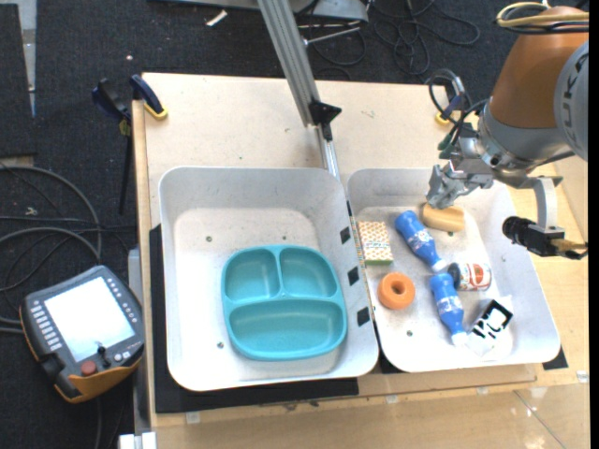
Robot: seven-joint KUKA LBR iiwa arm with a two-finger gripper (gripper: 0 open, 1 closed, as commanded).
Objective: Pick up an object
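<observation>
From my overhead camera, the left bin (187, 204) holds a teal three-compartment tray (281, 300). The right bin (533, 330) holds a tan wedge-shaped block (447, 219), two blue bottles, an orange ring (397, 290) and a patterned box (375, 241). The gripper (452, 192) sits at the block's top edge — I cannot tell its grip.

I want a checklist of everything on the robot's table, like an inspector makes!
Surface: tan bench bearing two white bins, left bin and right bin.
Job's things: right bin holds two blue bottles, orange ring, patterned box, tan block, small can.
Clutter: teal divided tray in left bin.
Grippers: gripper above tan block.
Cables: black cables behind bench.
Surroundings: teach pendant on floor.
</observation>
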